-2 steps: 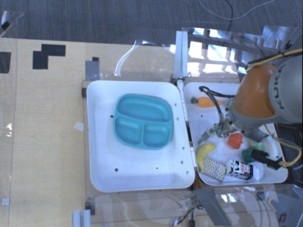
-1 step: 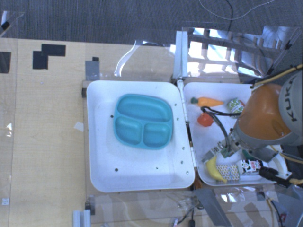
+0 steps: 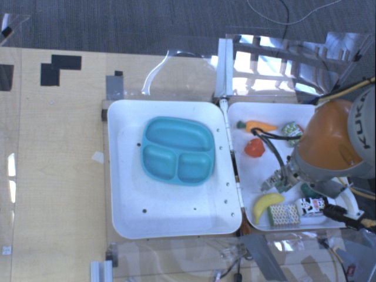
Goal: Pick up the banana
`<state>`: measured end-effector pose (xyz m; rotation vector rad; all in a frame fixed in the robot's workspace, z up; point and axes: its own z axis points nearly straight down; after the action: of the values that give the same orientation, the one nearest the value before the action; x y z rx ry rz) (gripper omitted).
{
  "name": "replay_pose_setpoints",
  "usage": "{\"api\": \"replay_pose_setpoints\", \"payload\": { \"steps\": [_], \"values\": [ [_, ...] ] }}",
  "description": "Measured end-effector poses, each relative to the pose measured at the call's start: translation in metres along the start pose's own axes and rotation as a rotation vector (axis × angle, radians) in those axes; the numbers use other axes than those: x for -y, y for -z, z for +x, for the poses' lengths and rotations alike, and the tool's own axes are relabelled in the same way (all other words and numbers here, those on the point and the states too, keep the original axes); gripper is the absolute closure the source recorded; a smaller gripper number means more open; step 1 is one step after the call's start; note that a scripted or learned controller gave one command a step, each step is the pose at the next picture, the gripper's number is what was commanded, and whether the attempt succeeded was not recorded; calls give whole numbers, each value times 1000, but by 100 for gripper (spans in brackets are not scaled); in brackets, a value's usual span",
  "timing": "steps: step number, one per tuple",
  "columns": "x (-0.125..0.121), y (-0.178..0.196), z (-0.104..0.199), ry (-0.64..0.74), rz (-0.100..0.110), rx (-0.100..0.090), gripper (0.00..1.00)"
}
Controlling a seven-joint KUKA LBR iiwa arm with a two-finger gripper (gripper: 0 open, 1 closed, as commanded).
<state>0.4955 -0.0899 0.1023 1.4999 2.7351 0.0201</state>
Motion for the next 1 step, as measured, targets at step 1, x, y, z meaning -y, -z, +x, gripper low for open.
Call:
{"api": "replay_pose_setpoints", "payload": {
  "steps": [1],
  "values": [
    [0, 0, 0, 0, 0, 0, 0]
  ]
}}
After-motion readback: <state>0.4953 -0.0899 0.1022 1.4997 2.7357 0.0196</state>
